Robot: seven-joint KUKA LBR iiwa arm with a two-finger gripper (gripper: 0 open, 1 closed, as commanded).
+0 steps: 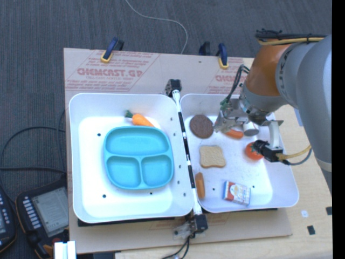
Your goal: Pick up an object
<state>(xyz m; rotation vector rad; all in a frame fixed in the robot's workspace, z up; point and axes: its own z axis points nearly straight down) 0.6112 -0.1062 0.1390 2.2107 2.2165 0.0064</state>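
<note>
One round brown patty, square bread slice; gripper state unclear.

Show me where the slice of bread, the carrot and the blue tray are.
slice of bread (212, 156), camera view, middle of the slice.
carrot (142, 120), camera view, middle of its orange body.
blue tray (139, 143), camera view, floor of its top compartment.

bins 2 | tray 1 | carrots 2 | patty 1 | bread 1 | tomato 1 | hot dog 1 | carton 1
</note>
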